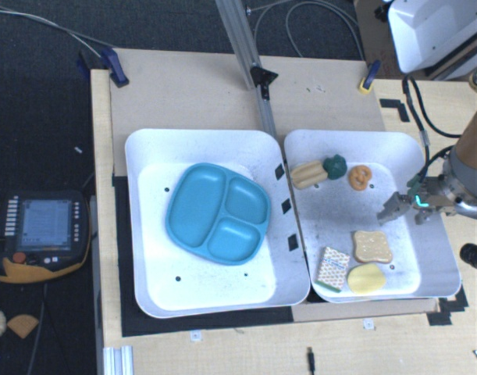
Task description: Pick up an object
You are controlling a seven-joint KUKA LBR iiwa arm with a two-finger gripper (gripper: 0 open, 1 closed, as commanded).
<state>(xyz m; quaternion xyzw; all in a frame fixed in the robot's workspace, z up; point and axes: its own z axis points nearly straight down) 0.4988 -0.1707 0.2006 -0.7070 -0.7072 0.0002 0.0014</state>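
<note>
Right bin (300, 233), front to back: checkered sponge (332, 268) and yellow oval piece (366, 279) at the front wall; toast slice (372, 247) behind them; gripper (410, 208) above the toast, jaws spread, holding nothing; orange piece (360, 177); tan cylinder (308, 174), long axis left-right, touching green piece (335, 165).

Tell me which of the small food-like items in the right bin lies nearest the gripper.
The tan toast-shaped slice: it lies just below the gripper, closer than the orange round piece, the yellow oval and the checkered wafer.
</note>
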